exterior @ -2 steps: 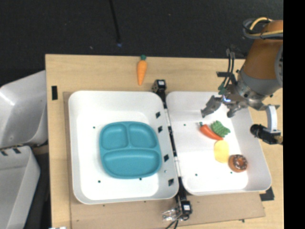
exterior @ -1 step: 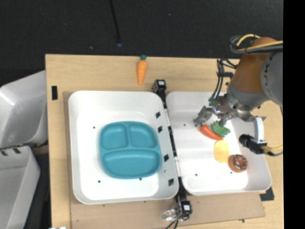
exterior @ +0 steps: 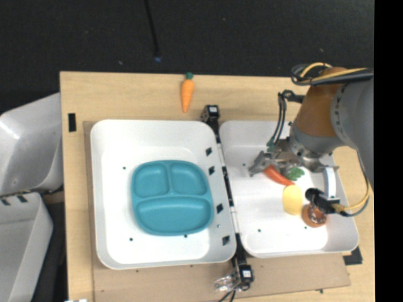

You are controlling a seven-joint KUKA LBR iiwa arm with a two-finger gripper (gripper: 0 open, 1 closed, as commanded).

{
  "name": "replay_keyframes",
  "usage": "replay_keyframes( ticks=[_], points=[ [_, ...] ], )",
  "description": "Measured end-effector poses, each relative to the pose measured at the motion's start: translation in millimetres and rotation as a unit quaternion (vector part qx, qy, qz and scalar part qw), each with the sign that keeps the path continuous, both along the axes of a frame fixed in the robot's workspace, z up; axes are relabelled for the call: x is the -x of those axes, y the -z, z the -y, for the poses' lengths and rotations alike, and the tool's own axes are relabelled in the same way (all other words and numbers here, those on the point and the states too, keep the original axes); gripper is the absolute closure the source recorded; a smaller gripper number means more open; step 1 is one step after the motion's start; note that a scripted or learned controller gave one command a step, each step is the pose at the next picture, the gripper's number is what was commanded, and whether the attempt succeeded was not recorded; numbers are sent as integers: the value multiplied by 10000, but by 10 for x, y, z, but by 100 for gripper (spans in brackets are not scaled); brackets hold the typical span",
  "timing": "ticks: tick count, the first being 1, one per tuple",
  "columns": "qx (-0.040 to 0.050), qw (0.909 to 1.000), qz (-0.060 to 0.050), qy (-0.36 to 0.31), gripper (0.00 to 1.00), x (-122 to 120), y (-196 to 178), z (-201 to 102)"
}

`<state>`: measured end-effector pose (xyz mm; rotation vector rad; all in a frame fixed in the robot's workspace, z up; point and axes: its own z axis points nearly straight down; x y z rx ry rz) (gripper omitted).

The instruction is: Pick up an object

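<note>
My gripper (exterior: 269,161) reaches into the right bin (exterior: 252,222) from the right, low over its upper middle. Its grey fingers (exterior: 258,165) point left. Right under it lies a red-orange chili-shaped piece (exterior: 276,175) with a green bit (exterior: 295,173) beside it. A yellow rounded object (exterior: 292,200) lies just below them, and a brown round object (exterior: 313,216) sits to its lower right. Whether anything sits between the fingers is unclear.
The left bin (exterior: 107,231) holds a teal divided plate (exterior: 171,197). A toy carrot (exterior: 187,93) lies on the wooden bench behind the bins. Black clips (exterior: 210,112) join the bins along the middle seam.
</note>
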<state>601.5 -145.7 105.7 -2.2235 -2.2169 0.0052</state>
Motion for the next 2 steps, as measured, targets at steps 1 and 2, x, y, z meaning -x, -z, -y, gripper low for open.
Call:
replay_keyframes(
  ticks=[1,2],
  points=[
    [1,10000,31,19,100,-14,-143,10],
    [4,10000,54,-29,100,-8,-759,-50]
  ],
)
